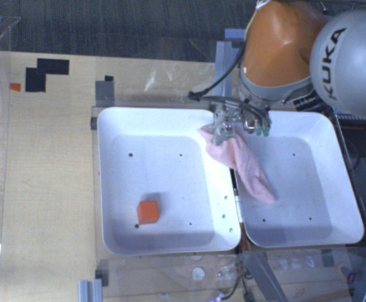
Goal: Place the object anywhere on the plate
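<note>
A pink cloth (246, 165) hangs from my gripper (224, 131), which is shut on the cloth's bunched upper end. The gripper is above the seam between the two white bins, near their far edge. From there the cloth trails down and to the right, and its loose tail lies over the left part of the right bin (321, 228). I cannot tell whether the tail rests on the bin floor. A small orange block (148, 212) sits on the floor of the left bin (117, 168), near its front left corner and well away from the gripper.
The grey and orange arm (290, 43) leans in from the upper right, over the far edge of the right bin. Black markers (44, 73) and a small orange tag (15, 87) lie on the wooden bench left of the bins.
</note>
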Motion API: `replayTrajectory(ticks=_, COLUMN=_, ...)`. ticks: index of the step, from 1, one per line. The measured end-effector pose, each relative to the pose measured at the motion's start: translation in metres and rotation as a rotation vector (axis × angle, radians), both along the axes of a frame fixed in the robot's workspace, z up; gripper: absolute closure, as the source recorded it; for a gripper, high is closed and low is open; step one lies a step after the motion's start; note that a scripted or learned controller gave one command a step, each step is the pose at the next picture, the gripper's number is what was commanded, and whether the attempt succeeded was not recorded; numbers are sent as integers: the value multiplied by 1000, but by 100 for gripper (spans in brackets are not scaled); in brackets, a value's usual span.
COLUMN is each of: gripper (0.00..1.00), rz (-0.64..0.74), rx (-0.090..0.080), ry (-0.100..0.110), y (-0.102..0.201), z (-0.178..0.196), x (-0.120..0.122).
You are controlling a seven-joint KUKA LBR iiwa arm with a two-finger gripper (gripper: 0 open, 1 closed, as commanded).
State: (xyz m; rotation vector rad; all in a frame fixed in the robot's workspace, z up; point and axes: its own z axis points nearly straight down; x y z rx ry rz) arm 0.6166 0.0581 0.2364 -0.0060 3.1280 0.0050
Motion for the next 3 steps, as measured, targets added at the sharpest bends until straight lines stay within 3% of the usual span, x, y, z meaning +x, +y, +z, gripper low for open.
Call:
replayTrajectory(ticks=2, gripper=100, rz=3, rx=0, ry=6, y=91, z=-11, x=-43)
replayTrajectory(ticks=3, gripper=0, rz=2, rx=1, ry=6, y=90, z=-11, x=-43)
